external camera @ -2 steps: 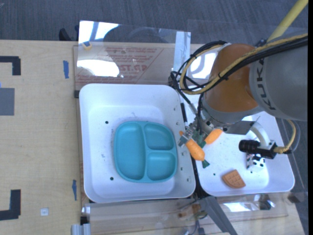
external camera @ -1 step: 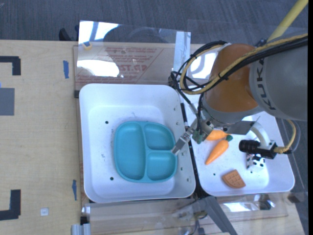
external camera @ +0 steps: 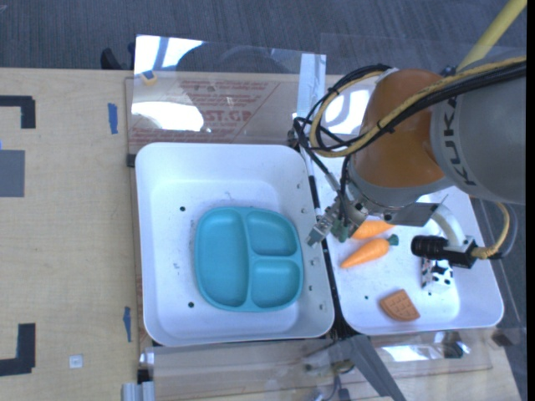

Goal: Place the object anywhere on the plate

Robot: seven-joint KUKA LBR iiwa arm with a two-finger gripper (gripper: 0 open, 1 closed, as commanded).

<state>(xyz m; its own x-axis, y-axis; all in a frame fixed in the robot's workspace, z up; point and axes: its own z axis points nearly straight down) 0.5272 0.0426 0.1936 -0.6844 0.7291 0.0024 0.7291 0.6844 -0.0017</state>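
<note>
A teal plate (external camera: 248, 257) with three compartments lies in the left white bin (external camera: 167, 182). In the right bin (external camera: 476, 307), two orange carrots lie close together, one (external camera: 366, 252) nearer the front and one (external camera: 374, 229) just behind it. My gripper (external camera: 333, 226) hangs low over the wall between the two bins, right beside the left end of the rear carrot. The wrist hides most of the rear carrot, and I see nothing clearly held.
A tan waffle-like piece (external camera: 399, 306) lies at the front of the right bin. A small black-and-white toy (external camera: 435, 276) stands to its right. The arm's orange band (external camera: 401, 132) covers the back of the right bin.
</note>
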